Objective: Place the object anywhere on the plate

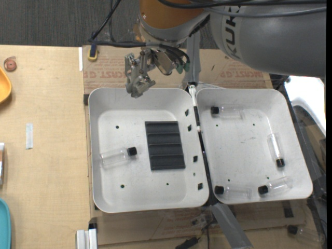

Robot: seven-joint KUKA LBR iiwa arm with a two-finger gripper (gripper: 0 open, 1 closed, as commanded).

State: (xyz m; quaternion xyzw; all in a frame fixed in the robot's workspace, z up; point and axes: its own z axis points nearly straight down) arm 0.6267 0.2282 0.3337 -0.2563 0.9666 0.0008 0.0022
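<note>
A black ribbed plate (165, 145) lies flat in the middle of the left bin (104, 191). To its left, a clear vial (116, 156) with a black cap lies on its side on the bin floor, cap toward the plate. My gripper (136, 91) hangs over the far rim of the left bin, well behind both plate and vial and above them. Its fingers look shut, and I see nothing between them.
The right bin (295, 139) holds several more clear capped vials along its far, right and near sides. A cardboard strip (109, 69) lies behind the bins. The wooden bench (46, 154) stretches to the left, with small items at its edge.
</note>
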